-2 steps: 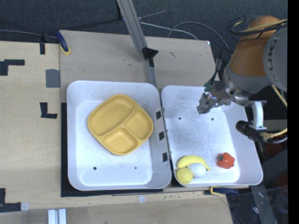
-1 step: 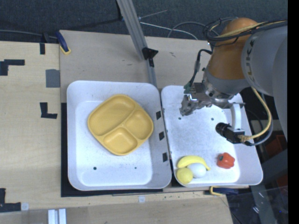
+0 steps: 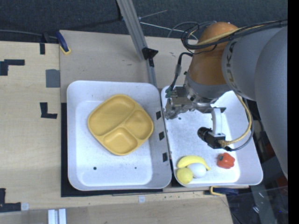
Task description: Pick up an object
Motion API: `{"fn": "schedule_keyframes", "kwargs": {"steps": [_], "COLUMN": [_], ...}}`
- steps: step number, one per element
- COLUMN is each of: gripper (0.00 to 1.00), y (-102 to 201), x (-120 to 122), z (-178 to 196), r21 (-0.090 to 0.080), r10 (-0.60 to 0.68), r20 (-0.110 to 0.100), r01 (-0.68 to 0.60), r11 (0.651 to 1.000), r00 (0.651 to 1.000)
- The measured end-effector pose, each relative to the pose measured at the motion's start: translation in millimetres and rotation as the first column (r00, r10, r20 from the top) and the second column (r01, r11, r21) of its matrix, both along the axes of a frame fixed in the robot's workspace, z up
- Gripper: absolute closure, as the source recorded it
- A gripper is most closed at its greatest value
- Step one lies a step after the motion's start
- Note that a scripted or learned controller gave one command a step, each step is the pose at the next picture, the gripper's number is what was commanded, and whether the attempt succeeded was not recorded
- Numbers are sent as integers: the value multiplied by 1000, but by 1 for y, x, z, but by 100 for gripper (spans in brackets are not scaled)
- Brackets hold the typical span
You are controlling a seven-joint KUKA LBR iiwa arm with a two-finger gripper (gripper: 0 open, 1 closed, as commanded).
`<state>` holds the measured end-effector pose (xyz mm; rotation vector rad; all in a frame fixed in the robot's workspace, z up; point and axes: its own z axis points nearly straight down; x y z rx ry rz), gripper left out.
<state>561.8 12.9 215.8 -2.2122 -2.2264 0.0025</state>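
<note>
Camera view looks down on the bench (image 3: pixel 28 139), and the biggest thing in it is the grey arm (image 3: pixel 266 64), which reaches in from the right with its orange band (image 3: pixel 210 55) above the right bin. Next in size are the two white bins: the left bin (image 3: pixel 81 171) carries a yellow divided plate (image 3: pixel 120 124) lying flat near its middle, and the right bin (image 3: pixel 250 174) carries the small pieces. The gripper (image 3: pixel 174 107) hangs over the far left corner of the right bin, close to the wall the two bins share. Whether its tips are spread or closed cannot be told from this angle, and nothing can be seen held in it.

The likely targets sit in a cluster at the near edge of the right bin: a yellow banana (image 3: pixel 192 161) curved over a white egg (image 3: pixel 198 170), a lemon (image 3: pixel 184 175) touching them on the left, and a red pepper (image 3: pixel 225 160) a little apart to the right. All of these lie toward the near side of the bin from the gripper, well apart from it, with bare bin floor between. The banana's long axis runs roughly left to right, so a grasp across its short width looks the easier one
</note>
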Motion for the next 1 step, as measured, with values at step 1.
{"fn": "schedule_keyframes", "kwargs": {"steps": [1], "gripper": [100], "y": [53], "x": [-6], "z": [-6], "r21": [0], "r10": [1], "r20": [0], "r01": [-1], "r11": [1000], "r00": [1000]}}
